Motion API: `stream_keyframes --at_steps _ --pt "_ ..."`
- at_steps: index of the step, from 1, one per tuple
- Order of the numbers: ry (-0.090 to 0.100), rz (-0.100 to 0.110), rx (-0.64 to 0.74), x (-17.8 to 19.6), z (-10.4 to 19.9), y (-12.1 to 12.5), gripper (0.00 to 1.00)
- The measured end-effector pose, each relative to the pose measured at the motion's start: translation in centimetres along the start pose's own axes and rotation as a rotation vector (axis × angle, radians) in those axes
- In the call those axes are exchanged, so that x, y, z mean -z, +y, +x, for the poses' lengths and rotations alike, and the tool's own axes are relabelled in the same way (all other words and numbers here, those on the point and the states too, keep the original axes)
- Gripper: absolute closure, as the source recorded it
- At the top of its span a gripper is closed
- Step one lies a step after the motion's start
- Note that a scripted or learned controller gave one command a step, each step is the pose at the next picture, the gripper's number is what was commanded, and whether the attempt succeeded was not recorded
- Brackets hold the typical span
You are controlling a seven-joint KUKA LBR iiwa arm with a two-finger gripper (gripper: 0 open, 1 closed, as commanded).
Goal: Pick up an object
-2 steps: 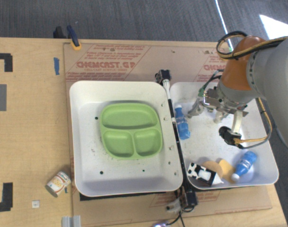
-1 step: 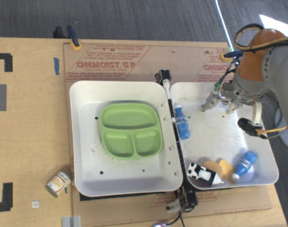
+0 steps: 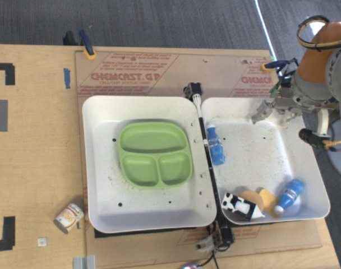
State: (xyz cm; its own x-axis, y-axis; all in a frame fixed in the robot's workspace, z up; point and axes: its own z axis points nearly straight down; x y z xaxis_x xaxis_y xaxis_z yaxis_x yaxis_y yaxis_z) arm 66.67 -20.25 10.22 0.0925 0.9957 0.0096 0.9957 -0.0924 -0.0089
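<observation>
The claw (image 3: 270,110) hovers open and empty over the right bin's (image 3: 308,167) far corner, while the small blue bottle (image 3: 215,145) near the divider looks light, rigid, slippery, best gripped across its middle.

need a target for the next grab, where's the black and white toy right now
The black and white toy lies at the near edge of the right bin, beside the divider, touching a tan toy on its right.
</observation>
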Motion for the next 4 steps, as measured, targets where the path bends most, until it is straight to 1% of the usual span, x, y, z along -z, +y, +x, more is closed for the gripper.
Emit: stream_keyframes --at_steps 1,2,3,4 --pt "-0.009 -0.008 -0.035 3.8 -0.6 -11.4 0.0" --pt "-0.009 -0.007 0.062 0.0 -1.4 -17.4 0.0" --pt "-0.01 -0.013 -0.045 -1.7 2.7 -12.9 0.0" --pt "0.01 -0.003 -0.004 -1.6 -0.8 -8.3 0.0"
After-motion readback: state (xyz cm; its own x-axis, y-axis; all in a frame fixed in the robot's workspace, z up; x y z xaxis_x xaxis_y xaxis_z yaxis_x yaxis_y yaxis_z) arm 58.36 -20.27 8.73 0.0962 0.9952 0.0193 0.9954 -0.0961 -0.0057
